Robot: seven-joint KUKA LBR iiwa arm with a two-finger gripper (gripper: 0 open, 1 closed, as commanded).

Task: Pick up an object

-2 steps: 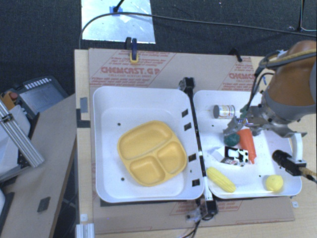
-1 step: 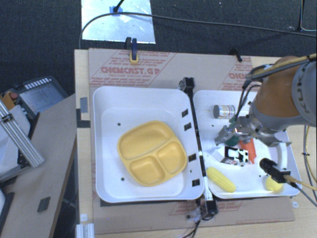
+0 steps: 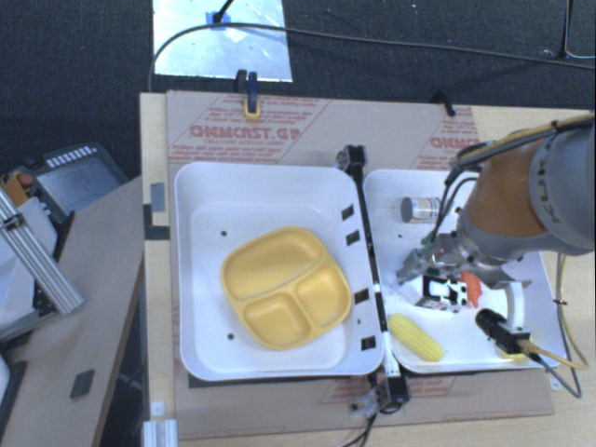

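Because the arm (image 3: 521, 198) reaches in from the right and bends low over the right bin (image 3: 391, 194), its gripper (image 3: 445, 285) hangs among the loose things there, well placed for a pick. Whether the claw is apart or together I cannot tell; the wrist hides much of it, and nothing can be made out between its tips. Several candidates lie close. A corn cob (image 3: 415, 337) rests near the bin's front wall, yellow, knobbly and lying at a slant. An orange piece (image 3: 471, 290), perhaps a carrot, lies just beside the gripper. A small can (image 3: 421, 209) lies on its side toward the back. The left bin (image 3: 200, 250) keeps a yellow tray (image 3: 285, 287) with three compartments, apart from the work.
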